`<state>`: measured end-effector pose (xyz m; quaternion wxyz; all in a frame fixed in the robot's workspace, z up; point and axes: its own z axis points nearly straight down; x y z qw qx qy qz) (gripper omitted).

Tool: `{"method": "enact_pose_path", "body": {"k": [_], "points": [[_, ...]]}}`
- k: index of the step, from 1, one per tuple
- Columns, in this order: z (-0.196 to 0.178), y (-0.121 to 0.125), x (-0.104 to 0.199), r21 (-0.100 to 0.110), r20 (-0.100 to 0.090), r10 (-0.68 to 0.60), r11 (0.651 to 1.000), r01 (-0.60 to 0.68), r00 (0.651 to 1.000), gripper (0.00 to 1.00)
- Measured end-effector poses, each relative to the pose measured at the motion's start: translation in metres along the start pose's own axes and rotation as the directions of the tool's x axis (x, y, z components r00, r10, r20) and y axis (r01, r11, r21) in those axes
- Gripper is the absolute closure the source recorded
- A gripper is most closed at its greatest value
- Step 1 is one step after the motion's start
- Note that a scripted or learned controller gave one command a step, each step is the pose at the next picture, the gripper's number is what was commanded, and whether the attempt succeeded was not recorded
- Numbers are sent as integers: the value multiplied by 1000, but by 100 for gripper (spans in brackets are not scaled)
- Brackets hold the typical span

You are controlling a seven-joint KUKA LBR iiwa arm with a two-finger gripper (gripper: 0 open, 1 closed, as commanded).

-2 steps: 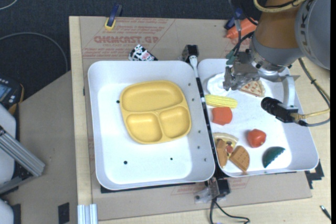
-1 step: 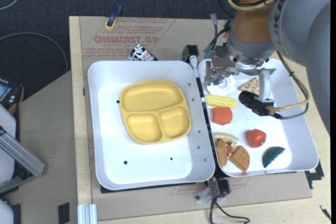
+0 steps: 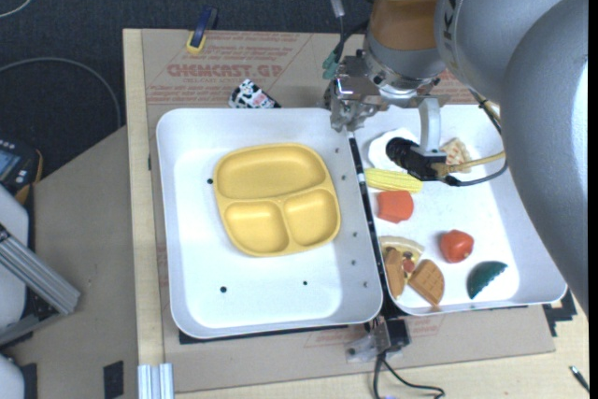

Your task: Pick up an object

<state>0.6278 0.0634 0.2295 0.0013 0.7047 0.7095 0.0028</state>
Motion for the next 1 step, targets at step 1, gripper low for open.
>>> {"method": "enact_pose_path", "body": {"k": [1], "points": [[15,-1,-12,10,3,8,1000,-8,1000,100]]}}
